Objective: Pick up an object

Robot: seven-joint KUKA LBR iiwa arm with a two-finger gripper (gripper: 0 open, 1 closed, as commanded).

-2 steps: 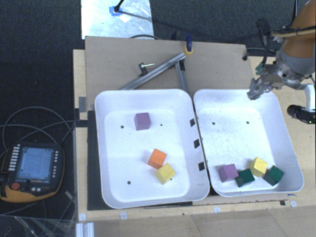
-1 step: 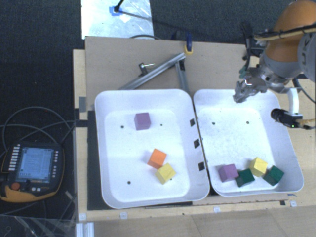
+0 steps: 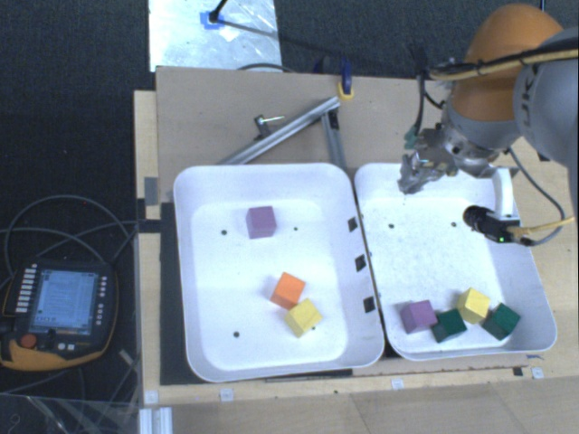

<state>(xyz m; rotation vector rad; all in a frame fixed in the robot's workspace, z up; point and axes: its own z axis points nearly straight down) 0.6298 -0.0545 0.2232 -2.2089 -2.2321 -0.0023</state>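
Observation:
My gripper (image 3: 412,178) hangs over the far left corner of the right bin (image 3: 452,242), well above its floor, with nothing seen between its fingers. The right bin holds a purple cube (image 3: 418,316), a dark green cube (image 3: 448,325), a yellow cube (image 3: 472,305) and another green cube (image 3: 501,319), all clustered along its near edge. In the left bin (image 3: 208,269) lie a purple cube (image 3: 261,221) toward the back, an orange cube (image 3: 288,289) and a yellow cube (image 3: 303,316) touching it.
A metal bar (image 3: 285,132) lies slanted on the bench behind the left bin. A teach pendant (image 3: 59,310) sits on the floor at the left. A cable and black connector (image 3: 479,217) hang over the right bin's right side.

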